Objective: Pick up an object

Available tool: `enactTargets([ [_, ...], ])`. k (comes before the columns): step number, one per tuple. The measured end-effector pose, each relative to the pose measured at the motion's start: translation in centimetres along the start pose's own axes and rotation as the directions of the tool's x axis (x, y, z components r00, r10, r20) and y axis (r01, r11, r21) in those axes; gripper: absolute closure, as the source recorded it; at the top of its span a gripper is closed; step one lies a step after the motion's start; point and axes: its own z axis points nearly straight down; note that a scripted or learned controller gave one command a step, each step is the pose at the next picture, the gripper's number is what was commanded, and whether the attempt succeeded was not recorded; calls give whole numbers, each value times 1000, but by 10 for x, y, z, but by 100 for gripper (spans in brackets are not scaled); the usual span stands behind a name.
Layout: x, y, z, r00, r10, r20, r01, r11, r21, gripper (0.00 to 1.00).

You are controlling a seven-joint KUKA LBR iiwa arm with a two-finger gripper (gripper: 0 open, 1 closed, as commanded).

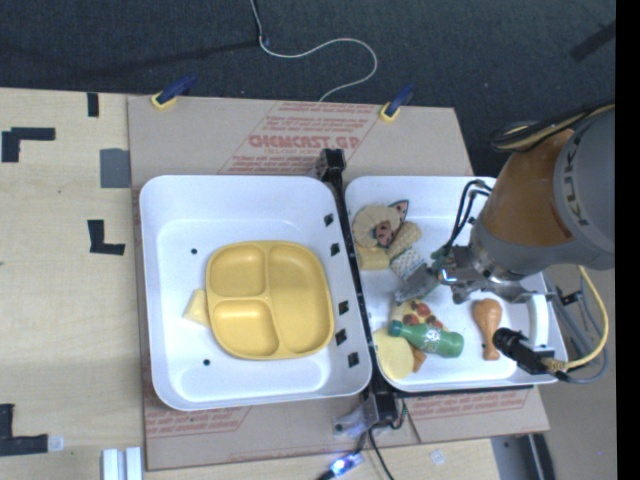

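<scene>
- White plastic bins are set side by side on a cardboard sheet [300,138]; the left bin [165,268] bears a yellow divided plate [270,300], while the right bin [440,190] gathers the small things from which one is to be picked.
- Grey arm [560,208] is reached in from the right, and the gripper [425,283] is lowered among the right bin's contents, near a plush toy [385,233]; whether it is open or closed cannot be told, and nothing is seen held.
- Candidate objects lie close together: a green bottle [435,340] across a pizza slice toy [410,330], and a chicken drumstick toy [488,323] just beside.
- Crowding is judged the main obstacle, since neighbours may be nudged; the bin's near wall also limits approach.
</scene>
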Motion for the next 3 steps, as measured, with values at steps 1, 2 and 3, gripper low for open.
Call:
enactTargets([
  [1, 1, -2, 54, 1000, 0, -1, 0, 1000, 1, 0],
  [2, 1, 2, 39, 1000, 0, 1, 0, 1000, -10, 100],
  [3, -1, 10, -20, 1000, -1, 2, 1, 1000, -11, 100],
])
